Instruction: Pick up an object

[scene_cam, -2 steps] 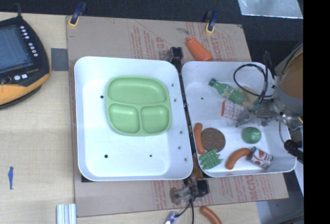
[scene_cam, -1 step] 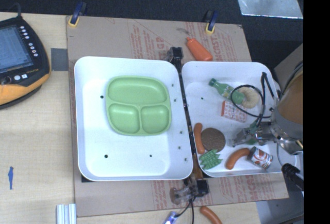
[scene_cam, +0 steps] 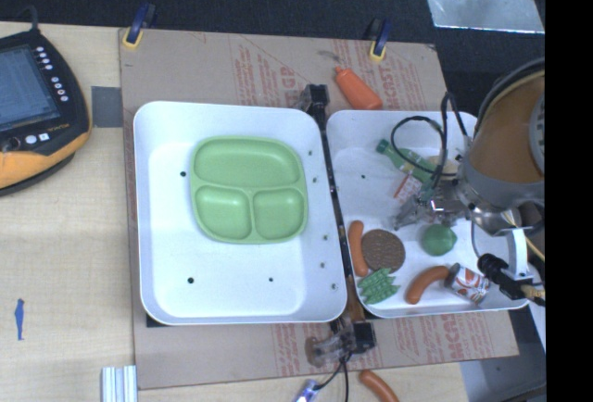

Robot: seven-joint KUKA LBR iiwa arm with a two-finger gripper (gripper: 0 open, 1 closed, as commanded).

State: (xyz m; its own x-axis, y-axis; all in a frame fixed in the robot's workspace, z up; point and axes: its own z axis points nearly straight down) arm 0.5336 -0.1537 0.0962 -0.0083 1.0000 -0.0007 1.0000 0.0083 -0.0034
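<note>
Right bin (scene_cam: 363, 133), going 6 to 12 o'clock: orange sausage (scene_cam: 425, 283) at 6, brown patty (scene_cam: 382, 250) at 7, green ball (scene_cam: 438, 239) near centre. Gripper (scene_cam: 419, 205) hangs just above the ball at its 11 o'clock; cannot tell its state. Left bin (scene_cam: 167, 289) holds a green divided plate (scene_cam: 248, 189).

Single fixed camera, mounted above the bench (scene_cam: 74, 233), looking down at a slant; both bins lie within frame, arm (scene_cam: 505, 141) entering from 3 o'clock.
</note>
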